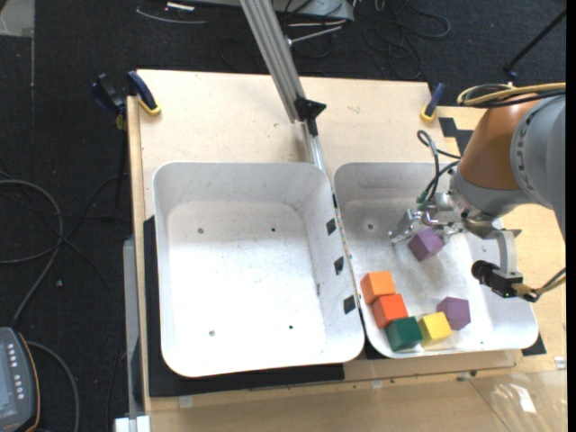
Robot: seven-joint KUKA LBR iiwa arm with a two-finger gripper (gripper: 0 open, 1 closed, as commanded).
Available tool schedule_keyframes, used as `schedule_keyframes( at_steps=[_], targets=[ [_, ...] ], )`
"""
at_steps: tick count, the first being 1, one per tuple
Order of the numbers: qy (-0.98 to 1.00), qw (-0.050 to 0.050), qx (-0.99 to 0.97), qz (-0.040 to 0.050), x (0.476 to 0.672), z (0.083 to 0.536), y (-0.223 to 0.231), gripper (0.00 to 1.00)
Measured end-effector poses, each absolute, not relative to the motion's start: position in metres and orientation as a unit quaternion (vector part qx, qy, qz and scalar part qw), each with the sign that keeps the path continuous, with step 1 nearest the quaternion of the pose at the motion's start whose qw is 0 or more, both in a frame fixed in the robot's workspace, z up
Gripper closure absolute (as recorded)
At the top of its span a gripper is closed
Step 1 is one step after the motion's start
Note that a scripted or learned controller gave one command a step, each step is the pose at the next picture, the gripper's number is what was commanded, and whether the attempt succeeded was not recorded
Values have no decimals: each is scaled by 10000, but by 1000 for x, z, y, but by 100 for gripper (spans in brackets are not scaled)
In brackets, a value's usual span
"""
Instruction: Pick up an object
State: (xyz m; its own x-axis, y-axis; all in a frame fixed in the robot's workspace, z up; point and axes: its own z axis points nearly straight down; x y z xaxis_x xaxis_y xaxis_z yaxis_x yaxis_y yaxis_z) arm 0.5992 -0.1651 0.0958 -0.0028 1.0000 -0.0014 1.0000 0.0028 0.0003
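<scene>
Camera view: my gripper point(421, 229) hung over the right bin point(360, 187), right of frame centre, with a purple block point(426, 243) tilted at my fingertips; whether my fingers clamped it I could not tell. Toward the lower right of the frame, two orange blocks point(383, 296), a green point(404, 333), a yellow point(436, 328) and another purple cube point(455, 312) clustered together.

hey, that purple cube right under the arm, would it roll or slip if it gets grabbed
The purple cube by the pincer has flat faces, so rolling seems unlikely. It sits tilted, so it may twist or slip in a pinch. It looks small and solid, probably light and stiff.
</scene>
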Motion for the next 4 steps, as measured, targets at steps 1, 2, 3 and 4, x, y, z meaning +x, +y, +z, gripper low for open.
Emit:
schedule_keyframes(
  at_steps=[1,2,3,4],
  targets=[
    [7074,14,7068,6,600,106,-166,100],
    [7087,19,7055,12,661,95,-165,100],
    [7097,15,7045,28,595,200,-88,100],
    [7109,0,7033,19,630,195,1,100]
  ],
)
